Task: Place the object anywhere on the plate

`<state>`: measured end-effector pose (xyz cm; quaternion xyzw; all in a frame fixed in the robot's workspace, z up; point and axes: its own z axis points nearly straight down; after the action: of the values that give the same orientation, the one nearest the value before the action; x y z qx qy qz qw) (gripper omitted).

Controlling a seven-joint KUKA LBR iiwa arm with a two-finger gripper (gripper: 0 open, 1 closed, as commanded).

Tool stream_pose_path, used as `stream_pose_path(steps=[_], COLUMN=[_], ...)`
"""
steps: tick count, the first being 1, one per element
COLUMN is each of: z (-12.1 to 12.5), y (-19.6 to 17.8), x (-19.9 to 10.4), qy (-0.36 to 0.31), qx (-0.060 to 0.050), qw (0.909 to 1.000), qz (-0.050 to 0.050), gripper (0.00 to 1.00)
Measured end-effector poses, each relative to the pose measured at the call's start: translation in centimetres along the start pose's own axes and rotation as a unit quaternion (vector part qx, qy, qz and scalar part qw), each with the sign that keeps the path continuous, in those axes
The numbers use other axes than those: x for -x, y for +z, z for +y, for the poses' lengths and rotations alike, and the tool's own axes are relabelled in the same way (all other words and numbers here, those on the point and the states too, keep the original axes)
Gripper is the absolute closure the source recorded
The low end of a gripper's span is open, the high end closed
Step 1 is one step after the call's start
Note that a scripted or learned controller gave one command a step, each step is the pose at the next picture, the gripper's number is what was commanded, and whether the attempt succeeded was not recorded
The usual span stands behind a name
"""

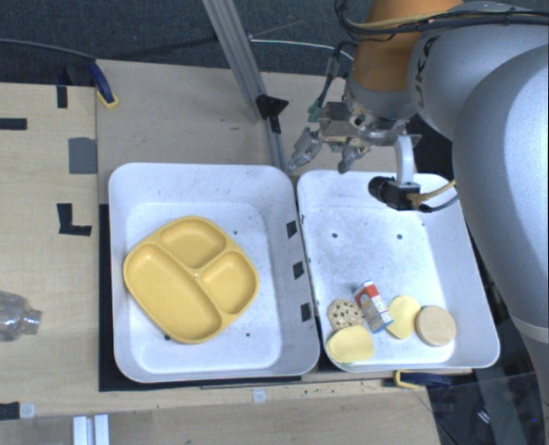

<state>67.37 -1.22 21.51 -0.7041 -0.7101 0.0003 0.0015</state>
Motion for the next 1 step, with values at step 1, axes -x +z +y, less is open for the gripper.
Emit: stream_pose_path(steps=[1], z=[0.64], y=[2.86], x=[2.85], qy=[0.005], qx=[-0.001], qw=[1.0], qz=[-0.002], gripper=[0.0])
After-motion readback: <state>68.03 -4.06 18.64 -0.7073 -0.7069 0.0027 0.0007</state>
